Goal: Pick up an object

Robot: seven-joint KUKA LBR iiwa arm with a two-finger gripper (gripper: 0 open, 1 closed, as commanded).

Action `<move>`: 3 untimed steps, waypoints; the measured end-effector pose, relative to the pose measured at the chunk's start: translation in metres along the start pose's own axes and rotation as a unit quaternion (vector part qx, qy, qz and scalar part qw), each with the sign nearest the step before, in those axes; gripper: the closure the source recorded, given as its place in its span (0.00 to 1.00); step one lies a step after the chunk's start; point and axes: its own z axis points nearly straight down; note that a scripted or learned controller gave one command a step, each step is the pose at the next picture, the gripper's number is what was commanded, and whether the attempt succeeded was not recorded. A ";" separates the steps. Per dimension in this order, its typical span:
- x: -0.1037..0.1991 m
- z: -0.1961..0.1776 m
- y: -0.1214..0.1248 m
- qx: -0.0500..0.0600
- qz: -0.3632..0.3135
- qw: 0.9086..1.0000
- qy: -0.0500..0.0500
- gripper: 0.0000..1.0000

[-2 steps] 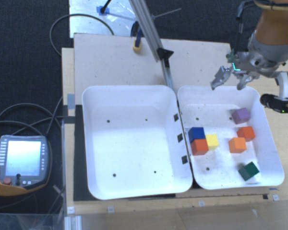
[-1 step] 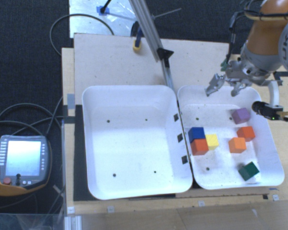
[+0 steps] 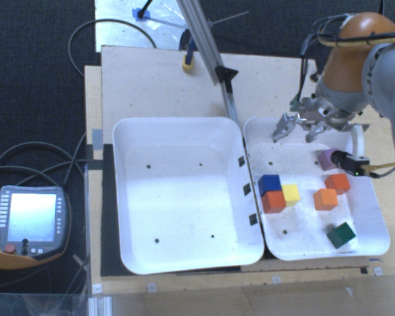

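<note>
Nothing picked yet, I judge. Gripper (image 3: 296,129) hangs over right bin's (image 3: 382,232) far end, fingers spread, nothing between them. Blocks lie below: blue (image 3: 269,184), yellow (image 3: 291,193), orange (image 3: 325,199), green (image 3: 342,234). Descent and grasp remain.

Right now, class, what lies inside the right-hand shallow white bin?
Inside the right-hand shallow white bin: blue cube, yellow cube, three orange cubes, green cube, purple block. The arm covers the far corner.
</note>
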 end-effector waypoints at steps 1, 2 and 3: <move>-0.002 0.062 0.002 0.000 0.000 1.000 0.000 0.00; -0.002 0.047 0.004 -0.004 -0.001 1.000 0.000 1.00; -0.006 0.000 0.011 -0.005 -0.001 1.000 -0.001 1.00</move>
